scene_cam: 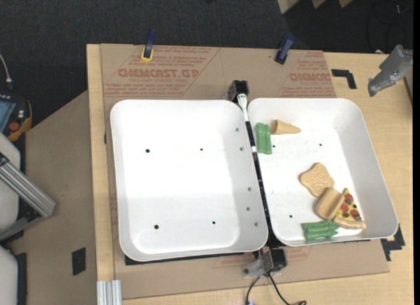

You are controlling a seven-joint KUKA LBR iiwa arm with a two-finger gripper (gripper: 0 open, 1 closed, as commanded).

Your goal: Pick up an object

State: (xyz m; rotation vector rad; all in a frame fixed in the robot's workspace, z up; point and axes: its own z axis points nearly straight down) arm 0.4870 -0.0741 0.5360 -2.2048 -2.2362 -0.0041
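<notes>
Six toy foods in the right bin (pixel 367 140).

Smooth white plastic bins (pixel 177 231)

Toy foods (pixel 317 178) in right bin (pixel 367 141)

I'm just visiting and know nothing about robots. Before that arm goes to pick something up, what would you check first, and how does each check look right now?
1. Things to pick lie in the right bin: ok.
2. Green stick lies apart from the cone piece: ok.
3. Pizza slice has room around it: not ok, it touches the bread pieces.
4. Gripper waits outside the bins: ok.
5. Fingers ready: cannot tell.
</notes>
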